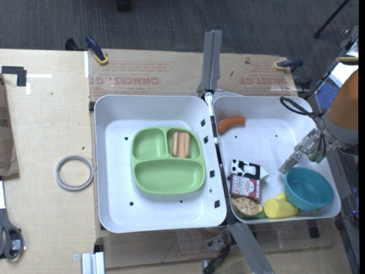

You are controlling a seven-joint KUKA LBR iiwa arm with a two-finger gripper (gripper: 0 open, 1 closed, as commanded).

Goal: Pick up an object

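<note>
Objects for picking lie mostly in the right bin [259, 131]: an orange sausage-shaped piece [230, 123] near the bin's 11 o'clock corner, well apart from the rest; a black-and-white cow-print carton [246, 169] at about 7 o'clock, touching a small red-and-white packet [245, 187] just below it; a cookie [246, 205] at the 6 o'clock edge, lying on something green; a yellow piece [280, 208] just beside the cookie toward 3 o'clock, touching the blue bowl [308, 188], which sits upright in the 4 o'clock corner. Gripper [292, 163] hangs over the right bin at roughly 3 o'clock, just above and beside the bowl's 10 o'clock rim, tilted, with the arm coming in from the right edge. Nothing visible between the fingers; whether the jaws are apart or together, cannot tell at this angle and size. Left bin [108, 153] carries a green divided plate [167, 173] near its centre; a tan hot-dog-like piece [181, 144] rests in the plate's 1 o'clock compartment. On the bench at 9 o'clock of the left bin, a grey ring [74, 172] lies flat, apart from the bin. Scissors handles [10, 240] sit at the 7 o'clock corner of the frame.
</note>
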